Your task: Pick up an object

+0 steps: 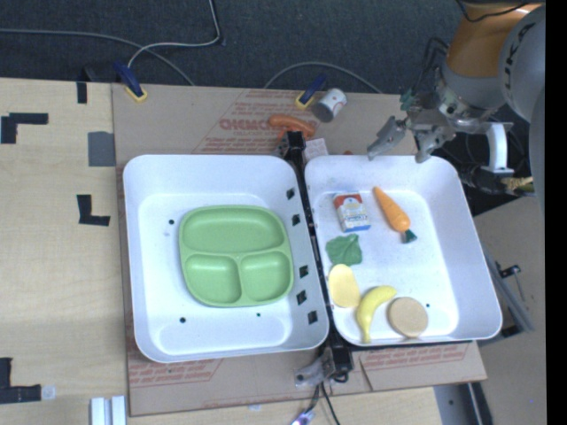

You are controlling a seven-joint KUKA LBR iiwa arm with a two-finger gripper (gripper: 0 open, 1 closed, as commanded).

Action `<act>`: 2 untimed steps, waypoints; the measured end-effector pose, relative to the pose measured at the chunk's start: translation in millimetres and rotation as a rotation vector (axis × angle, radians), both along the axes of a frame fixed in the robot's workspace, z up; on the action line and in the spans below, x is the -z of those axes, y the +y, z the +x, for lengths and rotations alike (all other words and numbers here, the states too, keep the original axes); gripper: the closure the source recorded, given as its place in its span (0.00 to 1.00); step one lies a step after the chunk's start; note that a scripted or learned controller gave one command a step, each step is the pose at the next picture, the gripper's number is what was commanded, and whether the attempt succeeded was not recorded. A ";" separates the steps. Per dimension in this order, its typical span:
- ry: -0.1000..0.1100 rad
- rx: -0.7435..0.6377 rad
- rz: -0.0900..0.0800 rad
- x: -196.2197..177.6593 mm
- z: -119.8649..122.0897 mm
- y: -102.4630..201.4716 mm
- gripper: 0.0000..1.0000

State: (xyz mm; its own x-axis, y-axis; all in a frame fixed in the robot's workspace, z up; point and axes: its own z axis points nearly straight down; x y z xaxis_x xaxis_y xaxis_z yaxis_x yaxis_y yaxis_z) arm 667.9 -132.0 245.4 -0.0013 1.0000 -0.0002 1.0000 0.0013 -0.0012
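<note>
My gripper point(395, 153) hangs over the back rim of the right bin point(461, 237), its two fingers spread open with nothing between them. Below it in that bin lie an orange carrot point(392, 211) and a small red and white carton point(352, 212). Further forward are a green leaf point(345, 250), a pale yellow oval piece point(343, 285), a banana point(374, 306) and a round tan disc point(408, 317). None of them touches the gripper.
The left bin point(146, 237) holds a green divided plate point(236, 255). Behind the bins on the cardboard lie an orange sausage-like piece point(292, 123), a small grey cylinder point(330, 104) and two blue and yellow clamps point(131, 80). A cable point(211, 7) runs along the back.
</note>
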 end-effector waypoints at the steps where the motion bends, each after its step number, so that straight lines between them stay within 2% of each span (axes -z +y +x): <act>1: 0.002 0.001 -0.002 68.3 -0.4 -38.2 0.00; 2: -0.003 0.000 -0.002 158.2 -8.1 -61.2 0.00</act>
State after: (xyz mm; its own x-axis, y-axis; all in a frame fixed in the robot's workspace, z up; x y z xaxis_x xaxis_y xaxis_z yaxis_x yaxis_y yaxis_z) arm 659.8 -193.2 87.2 -0.0016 1.0000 -0.0025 1.0000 0.0016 0.0022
